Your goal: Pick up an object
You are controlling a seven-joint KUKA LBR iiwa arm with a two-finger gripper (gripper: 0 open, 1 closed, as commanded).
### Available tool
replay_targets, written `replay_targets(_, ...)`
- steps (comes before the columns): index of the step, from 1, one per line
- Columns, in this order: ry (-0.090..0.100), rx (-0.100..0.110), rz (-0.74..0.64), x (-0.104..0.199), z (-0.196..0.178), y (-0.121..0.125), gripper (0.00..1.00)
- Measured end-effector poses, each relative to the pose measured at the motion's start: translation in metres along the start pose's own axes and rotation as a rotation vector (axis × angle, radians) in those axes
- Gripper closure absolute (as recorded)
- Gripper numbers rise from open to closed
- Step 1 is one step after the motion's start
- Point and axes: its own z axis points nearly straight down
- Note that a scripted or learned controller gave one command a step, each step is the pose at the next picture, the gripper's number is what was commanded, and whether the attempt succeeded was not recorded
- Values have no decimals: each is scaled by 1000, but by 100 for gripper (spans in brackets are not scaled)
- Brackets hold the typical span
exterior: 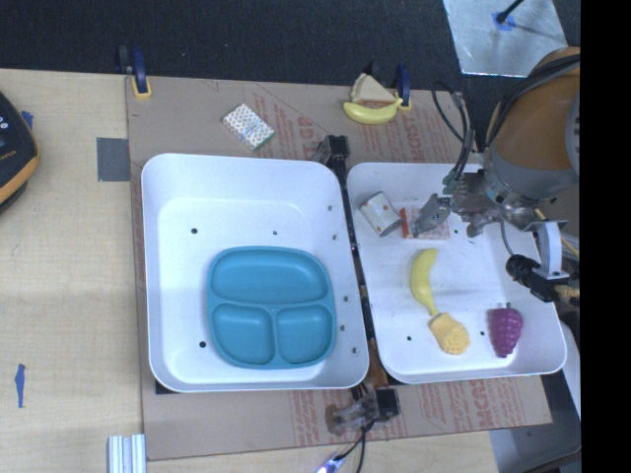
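The right bin holds a yellow banana, a yellow lumpy toy food, a purple grape bunch and a small grey-white box with a red-and-white piece beside it. My gripper hangs low over the bin's back part, just right of the box and above the banana's top end. Its fingers stand apart, open, with nothing between them. The grey arm with its orange band comes in from the right.
The left bin holds a blue compartment plate. On the cardboard behind the bins lie a second banana with a sandwich piece and a small patterned packet. Cables hang along the right bin's far-right side.
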Motion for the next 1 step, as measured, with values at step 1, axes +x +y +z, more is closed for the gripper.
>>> replay_targets(1,1,0,0,2,86,-19,0)
